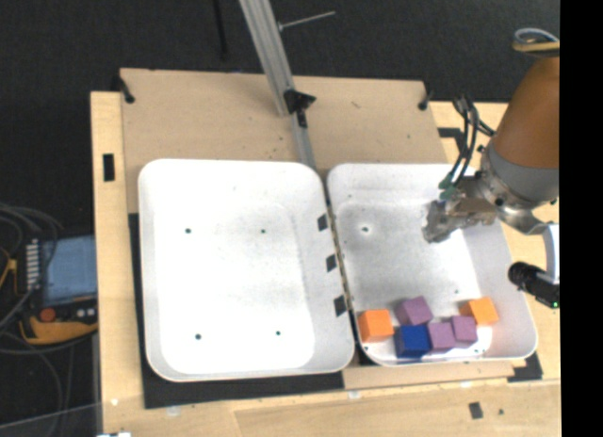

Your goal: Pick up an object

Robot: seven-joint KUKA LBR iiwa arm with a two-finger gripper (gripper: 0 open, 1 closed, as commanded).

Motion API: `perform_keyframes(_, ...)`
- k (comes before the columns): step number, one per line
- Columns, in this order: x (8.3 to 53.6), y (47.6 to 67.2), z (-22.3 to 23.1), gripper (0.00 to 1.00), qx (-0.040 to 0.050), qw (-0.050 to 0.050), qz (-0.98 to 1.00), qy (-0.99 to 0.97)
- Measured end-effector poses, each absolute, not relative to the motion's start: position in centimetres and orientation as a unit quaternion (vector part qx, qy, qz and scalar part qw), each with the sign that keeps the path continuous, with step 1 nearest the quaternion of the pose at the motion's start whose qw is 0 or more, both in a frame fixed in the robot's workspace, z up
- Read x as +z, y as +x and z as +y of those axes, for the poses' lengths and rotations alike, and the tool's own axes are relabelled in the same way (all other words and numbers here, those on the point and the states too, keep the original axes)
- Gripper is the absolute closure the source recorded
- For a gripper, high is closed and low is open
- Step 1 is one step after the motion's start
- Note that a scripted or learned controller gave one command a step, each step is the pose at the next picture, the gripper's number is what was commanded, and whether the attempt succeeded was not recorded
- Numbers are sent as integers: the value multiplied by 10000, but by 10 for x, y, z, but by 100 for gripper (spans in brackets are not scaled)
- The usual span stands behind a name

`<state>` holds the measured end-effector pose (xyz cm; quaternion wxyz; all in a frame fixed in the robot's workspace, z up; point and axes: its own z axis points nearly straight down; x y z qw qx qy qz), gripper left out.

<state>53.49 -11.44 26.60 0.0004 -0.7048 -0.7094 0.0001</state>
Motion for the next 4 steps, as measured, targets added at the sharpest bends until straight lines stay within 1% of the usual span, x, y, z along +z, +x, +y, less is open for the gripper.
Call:
perform_keyframes(1,271,553,-64,100,-10,-4,-7099,-7043)
perform_keyframes(2,254,574,-18,100,-2,-6,-7092,-7050)
perform_keyframes(4,259,612,86,100,-10,-6,-7097,-7045)
